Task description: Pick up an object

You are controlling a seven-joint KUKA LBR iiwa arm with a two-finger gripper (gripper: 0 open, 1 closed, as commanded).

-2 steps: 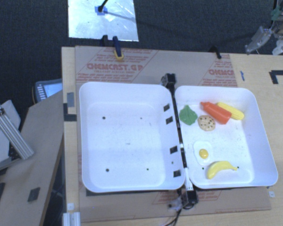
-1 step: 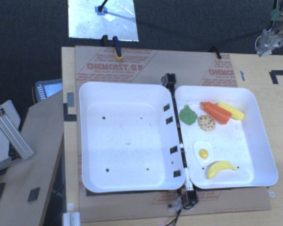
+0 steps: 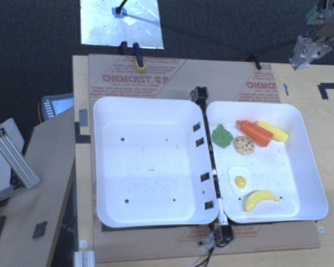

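tool (image 3: 310,48) is hanging high over the desk's (image 3: 172,74) far right corner, its state i cannot tell, so it is needing to descend straight over one object, maybe the banana (image 3: 260,198) lying in the right bin (image 3: 312,171).

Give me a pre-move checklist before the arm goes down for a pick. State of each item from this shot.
1. Targets present: ok. The right white bin holds a green leaf toy, an orange carrot toy, a yellow corn toy, a round speckled cookie, a fried egg toy and a yellow banana toy.
2. Gripper above a target: not ok. It sits at the upper right, beyond the bin's far rim.
3. Finger state: cannot tell.
4. Isolated target available: ok. The banana lies apart from the others.
5. Clutter risk: not ok. The carrot and corn touch.
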